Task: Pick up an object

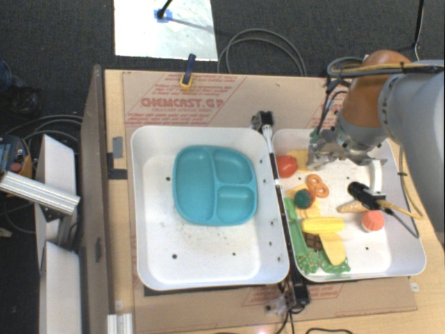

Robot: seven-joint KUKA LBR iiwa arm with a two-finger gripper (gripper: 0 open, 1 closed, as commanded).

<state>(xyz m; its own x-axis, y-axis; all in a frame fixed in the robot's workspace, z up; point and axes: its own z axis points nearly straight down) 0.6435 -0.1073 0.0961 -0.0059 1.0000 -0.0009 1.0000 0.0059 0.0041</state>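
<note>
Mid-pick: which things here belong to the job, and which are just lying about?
Job:
- gripper, over the right bin
- likely targets in that bin: red ball, orange rings, green ball, yellow piece, pink ball

Lying about:
- teal plate in the left bin
- pale sheet on the floor

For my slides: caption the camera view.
Gripper hovers over toy food in the right bin; teal divided plate lies in the left bin.
</note>
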